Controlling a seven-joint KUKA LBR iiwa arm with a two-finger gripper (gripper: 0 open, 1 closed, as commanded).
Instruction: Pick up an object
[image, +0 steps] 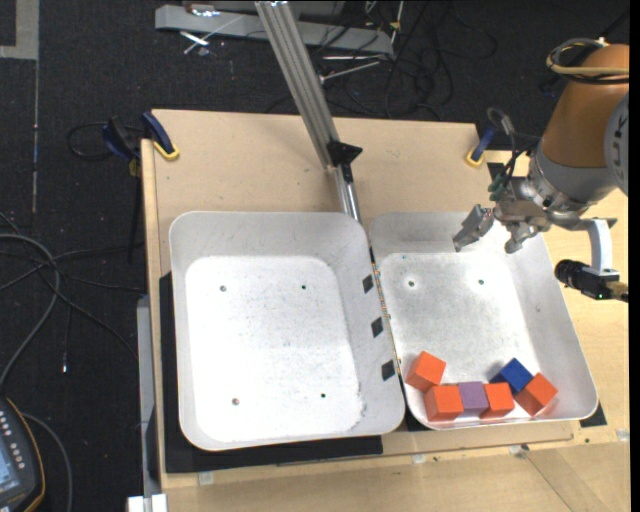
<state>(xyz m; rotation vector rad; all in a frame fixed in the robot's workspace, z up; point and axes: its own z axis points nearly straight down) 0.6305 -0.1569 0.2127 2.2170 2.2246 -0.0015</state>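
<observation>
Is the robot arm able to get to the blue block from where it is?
Probably yes. The gripper hangs over the far end of the right bin, and the blue block sits at the near end, uncovered from above. Orange blocks crowd against it, which might make grabbing tricky.

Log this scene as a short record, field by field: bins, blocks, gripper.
left bin: white, shallow
right bin: white, holds all the blocks
blocks: clustered at the near edge; orange block, orange block, purple block, orange block, blue block, orange block
gripper: open, over the right bin's far end, holding nothing
</observation>
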